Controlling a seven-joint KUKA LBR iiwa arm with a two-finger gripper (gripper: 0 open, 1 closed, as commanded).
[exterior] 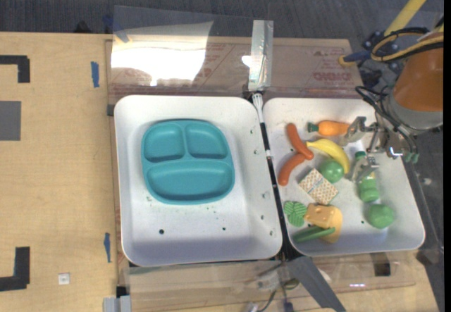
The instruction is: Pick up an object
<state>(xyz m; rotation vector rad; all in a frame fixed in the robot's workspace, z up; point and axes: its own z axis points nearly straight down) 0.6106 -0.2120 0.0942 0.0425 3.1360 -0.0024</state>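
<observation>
Tool positioned low over right bin, near banana and green toy; opening and any hold: cannot tell. Teal tray in left bin.

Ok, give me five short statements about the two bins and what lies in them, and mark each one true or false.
1. The teal divided plate lies in the left bin. True.
2. The banana lies in the left bin. False: it lies in the right bin, among the other toy foods.
3. The gripper is over the right bin. True.
4. The carrot lies at the near edge of the right bin. False: it lies toward the far edge, above the banana in the view.
5. The teal plate carries toy food. False: its compartments hold nothing; the foods are all in the right bin.
</observation>
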